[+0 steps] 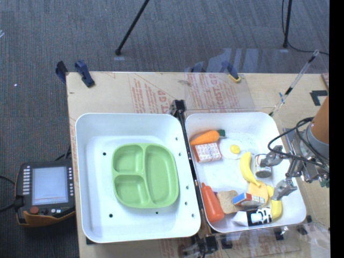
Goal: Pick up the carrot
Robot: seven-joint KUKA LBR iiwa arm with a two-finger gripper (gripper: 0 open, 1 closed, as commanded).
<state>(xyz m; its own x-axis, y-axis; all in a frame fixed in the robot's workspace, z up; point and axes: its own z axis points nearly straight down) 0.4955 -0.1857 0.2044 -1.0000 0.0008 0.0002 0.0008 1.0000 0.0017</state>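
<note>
The open, empty tool [275, 180] hangs over the right bin [267, 123] on a cardboard-topped bench [145, 90] above grey carpet [54, 26].

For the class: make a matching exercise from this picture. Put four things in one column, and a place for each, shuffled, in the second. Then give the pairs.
1. carrot
2. green plate
3. banana
4. hand

A. in the left bin
B. over the right bin's right side
C. top left corner of the right bin
D. middle of the right bin

Pairs: 1-C, 2-A, 3-D, 4-B

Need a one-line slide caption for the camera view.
Hand poised over the right bin, far from the carrot near its top-left corner; green plate in the left bin.
</note>
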